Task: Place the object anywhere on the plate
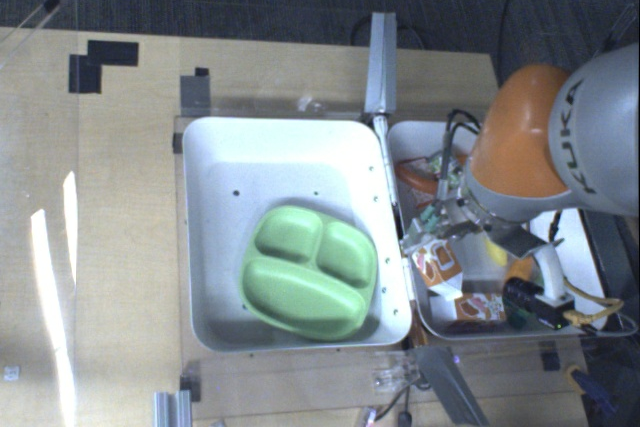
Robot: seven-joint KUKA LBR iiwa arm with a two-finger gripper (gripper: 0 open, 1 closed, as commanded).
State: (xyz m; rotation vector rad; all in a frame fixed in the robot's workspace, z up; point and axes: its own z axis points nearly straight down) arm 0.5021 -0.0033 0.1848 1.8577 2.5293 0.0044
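We take the task's thing to be a small white-and-brown printed packet. It lies flat in the shallow white bin on the view's right, close to that bin's left wall and just below the gripper. We cannot tell whether the two touch, and the gripper sits so far under the wrist that we cannot tell whether it is released or clenched.

Around the packet, in the same bin, are 3 more things:
- A second brown printed packet is near the front wall.
- A reddish-brown flat item lies toward the back.
- A small orange piece sits just right of the gripper.

The grey arm with its orange band reaches in from the right and covers much of this bin.

The light green moulded plastic plate with 3 compartments lies in the shallow white bin on the view's left. It sits toward that bin's front right corner, with 2 small compartments at the back and 1 long one at the front. The wall between the 2 bins separates the plate from the packet.

Both bins rest on a pale wooden tabletop. An upright grey metal post stands at the back between them, and black tape marks sit at the tabletop's far left.
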